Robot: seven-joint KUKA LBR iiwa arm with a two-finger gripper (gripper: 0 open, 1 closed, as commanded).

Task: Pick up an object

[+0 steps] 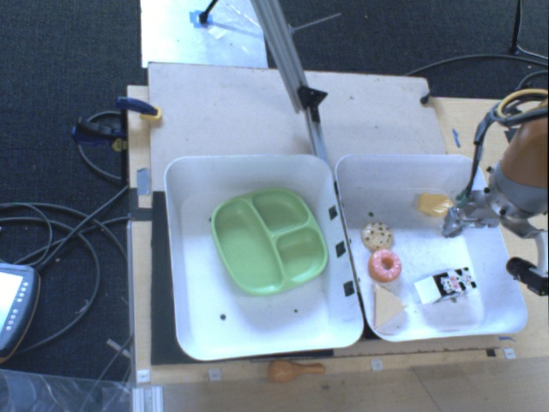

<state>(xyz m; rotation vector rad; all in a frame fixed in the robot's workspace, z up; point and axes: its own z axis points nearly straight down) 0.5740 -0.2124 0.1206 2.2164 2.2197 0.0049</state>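
Hovering just beside the yellow piece (pixel 433 203) in the right bin (pixel 403 172), the gripper (pixel 455 222), finger state untellable, should centre over it before descending.

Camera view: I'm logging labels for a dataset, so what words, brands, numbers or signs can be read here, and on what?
No text can be read.
White carton: black patches, too blurred to read.
Handheld screen, at the left edge: too small to read.
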